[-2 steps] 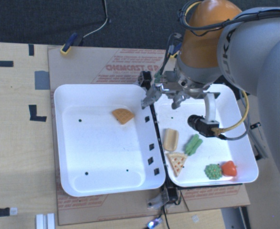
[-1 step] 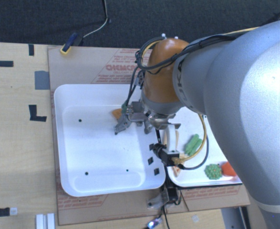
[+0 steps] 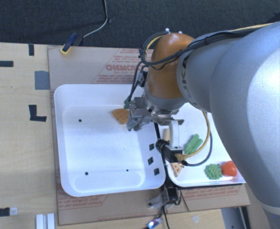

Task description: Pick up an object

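Gripper [image 3: 132, 120], as you see it, sits low in the left bin [image 3: 68, 128], touching an orange-brown object [image 3: 120, 115]; its grasp cannot be told.

Tabletop [image 3: 15, 137]: light wood, black tape marks on the left part. Cardboard sheet [image 3: 116, 68] lies under both bins. Yellow-and-blue clip [image 3: 69, 43] at the cardboard's far left corner, thin cable [image 3: 103, 13] running beyond it across dark carpet [image 3: 44, 8].
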You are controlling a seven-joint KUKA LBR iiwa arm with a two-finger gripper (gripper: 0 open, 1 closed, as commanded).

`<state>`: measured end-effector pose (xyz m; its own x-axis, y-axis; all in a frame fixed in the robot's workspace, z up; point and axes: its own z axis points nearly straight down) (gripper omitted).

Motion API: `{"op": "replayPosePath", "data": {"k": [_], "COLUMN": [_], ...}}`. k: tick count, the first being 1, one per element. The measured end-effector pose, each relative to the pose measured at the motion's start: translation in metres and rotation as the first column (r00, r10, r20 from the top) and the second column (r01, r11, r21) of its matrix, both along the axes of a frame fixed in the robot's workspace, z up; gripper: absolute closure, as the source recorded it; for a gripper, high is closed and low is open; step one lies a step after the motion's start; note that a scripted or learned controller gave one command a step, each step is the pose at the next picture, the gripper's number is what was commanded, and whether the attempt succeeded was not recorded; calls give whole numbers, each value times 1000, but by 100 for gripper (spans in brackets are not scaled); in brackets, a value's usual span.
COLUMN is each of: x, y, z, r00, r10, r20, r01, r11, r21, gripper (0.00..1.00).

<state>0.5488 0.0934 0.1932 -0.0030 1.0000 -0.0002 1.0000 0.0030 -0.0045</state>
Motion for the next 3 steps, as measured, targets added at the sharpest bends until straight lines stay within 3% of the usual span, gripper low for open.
{"op": "replayPosePath", "data": {"k": [1, 2, 3], "x": [33, 44, -5], "y": [60, 102, 144], "z": [17, -12, 94], "r00": [1000, 1000, 1000], "r10": [4, 1, 6], "r20": [6, 2, 10], "r01": [-4, -1, -6], "r11": [1000, 1000, 1000], "r21": [2, -1, 6], "gripper": [100, 100, 100]}}
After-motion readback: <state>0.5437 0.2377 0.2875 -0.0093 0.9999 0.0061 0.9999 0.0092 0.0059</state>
